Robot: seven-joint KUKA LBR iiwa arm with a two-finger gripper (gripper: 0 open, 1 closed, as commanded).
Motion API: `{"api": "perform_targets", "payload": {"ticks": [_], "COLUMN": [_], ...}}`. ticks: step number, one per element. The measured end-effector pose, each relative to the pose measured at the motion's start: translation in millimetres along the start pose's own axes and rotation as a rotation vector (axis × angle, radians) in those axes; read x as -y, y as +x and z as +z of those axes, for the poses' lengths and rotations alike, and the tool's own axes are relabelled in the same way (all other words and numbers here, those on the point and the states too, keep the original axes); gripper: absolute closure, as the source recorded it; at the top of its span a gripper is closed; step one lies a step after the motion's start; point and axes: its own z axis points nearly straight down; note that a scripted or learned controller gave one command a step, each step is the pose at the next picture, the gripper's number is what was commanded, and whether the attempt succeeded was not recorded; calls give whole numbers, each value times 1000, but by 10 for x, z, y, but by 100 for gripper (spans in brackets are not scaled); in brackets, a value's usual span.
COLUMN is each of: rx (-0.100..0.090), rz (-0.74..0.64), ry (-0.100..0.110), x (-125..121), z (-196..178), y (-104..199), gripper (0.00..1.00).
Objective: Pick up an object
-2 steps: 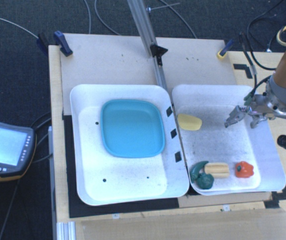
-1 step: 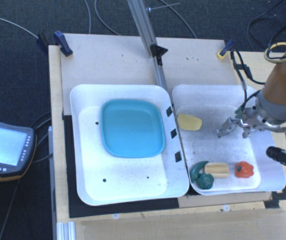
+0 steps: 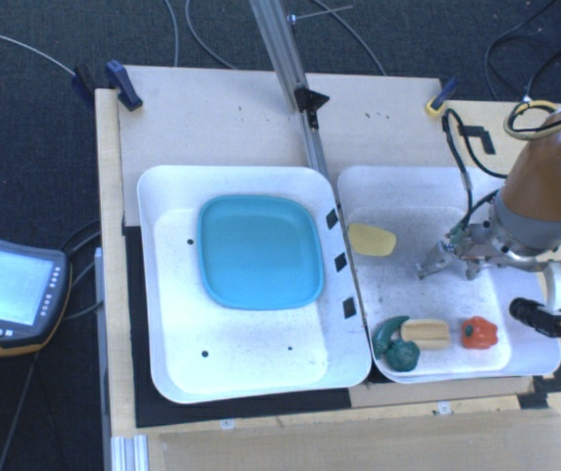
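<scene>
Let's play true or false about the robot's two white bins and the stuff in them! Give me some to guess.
1. A square blue plastic plate lies in the left white bin. True.
2. The small red pepper toy sits on the blue plate. False: it lies in the right white bin, near its front edge.
3. The flat yellow piece lies in the right bin. True.
4. The gripper holds the tan wooden block. False: the block lies by the dark green toy, apart from the gripper.

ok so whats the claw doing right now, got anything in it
Claw: over the bare floor of the shallow white right bin, nothing seen held; open or shut cannot be told.
</scene>
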Motion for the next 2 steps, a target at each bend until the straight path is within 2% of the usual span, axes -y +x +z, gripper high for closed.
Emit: {"api": "perform_targets", "payload": {"ticks": [1, 2], "rx": [1, 2], "rz": [0, 0], "ry": [-4, -8], "x": [-10, 8], "z": [-122, -741], "y": [-2, 39], "gripper": [100, 100]}}
